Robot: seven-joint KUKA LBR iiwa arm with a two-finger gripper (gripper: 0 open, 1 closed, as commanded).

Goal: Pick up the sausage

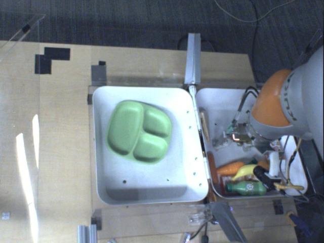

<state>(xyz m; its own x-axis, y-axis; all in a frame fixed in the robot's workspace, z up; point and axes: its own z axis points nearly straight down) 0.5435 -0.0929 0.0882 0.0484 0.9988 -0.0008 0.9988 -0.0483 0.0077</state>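
Because the coming move depends on where the task's thing lies from the two-finger claw [234, 135] of the grey arm with the orange band [283, 105], we look first at that relation. The claw hangs over the middle of the right shallow white bin [223, 101], above bare floor, and we cannot tell whether it is open or closed; the metal parts there are too small and too blurred. We see nothing held in it.

The sausage [212, 167], a reddish-brown, long and thin piece, lies close against the left wall of that same bin, in its near half. From the claw it is therefore to the left and nearer to us, a little apart, not under the claw. Its long axis runs almost from far to near, along the wall, with the near end slightly more to the right.

Just to its right lies the orange tapered carrot [234, 167], whose pointed end seems to touch the sausage or nearly so. Beyond the carrot lie the yellow curved banana [246, 170] and the green plastic bottle [246, 188].

In our judgement the claw must go left and nearer, then close across the short width of the sausage. The wall on one side and the carrot on the other leave little room.
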